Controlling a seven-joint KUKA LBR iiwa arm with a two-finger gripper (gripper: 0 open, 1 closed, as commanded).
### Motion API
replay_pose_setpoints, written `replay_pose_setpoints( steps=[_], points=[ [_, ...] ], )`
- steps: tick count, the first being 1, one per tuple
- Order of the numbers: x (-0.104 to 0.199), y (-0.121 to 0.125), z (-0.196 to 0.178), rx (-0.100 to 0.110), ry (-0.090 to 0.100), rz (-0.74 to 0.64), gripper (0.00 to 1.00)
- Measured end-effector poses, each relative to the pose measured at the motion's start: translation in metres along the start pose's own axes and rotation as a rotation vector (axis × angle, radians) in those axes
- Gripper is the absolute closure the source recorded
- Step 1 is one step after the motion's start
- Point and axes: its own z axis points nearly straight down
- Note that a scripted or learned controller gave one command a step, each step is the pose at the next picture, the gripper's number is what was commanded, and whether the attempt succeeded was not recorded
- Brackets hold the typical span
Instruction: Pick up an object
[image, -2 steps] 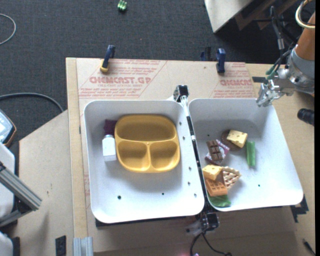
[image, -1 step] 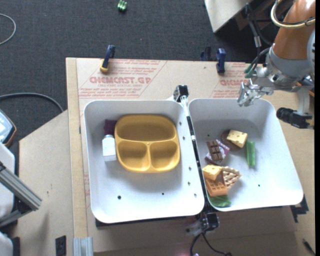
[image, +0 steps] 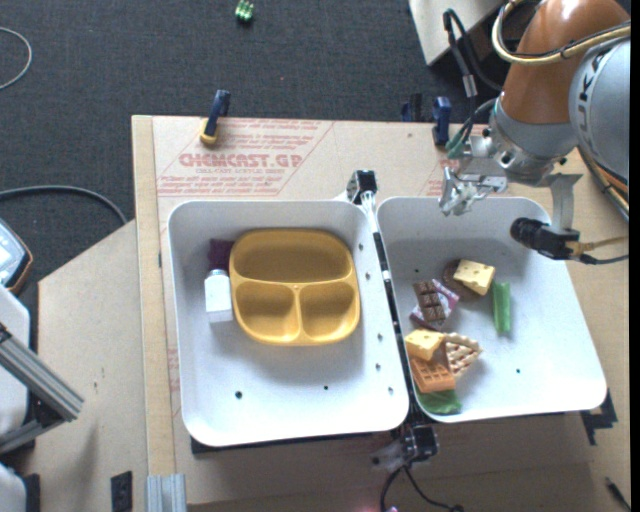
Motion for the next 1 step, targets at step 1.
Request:
replay_pose_setpoints(
  steps=[1],
  points=[
    [0.0507,0.008,0.0053,-0.002,0.0,0.0,1.0]
  ],
)
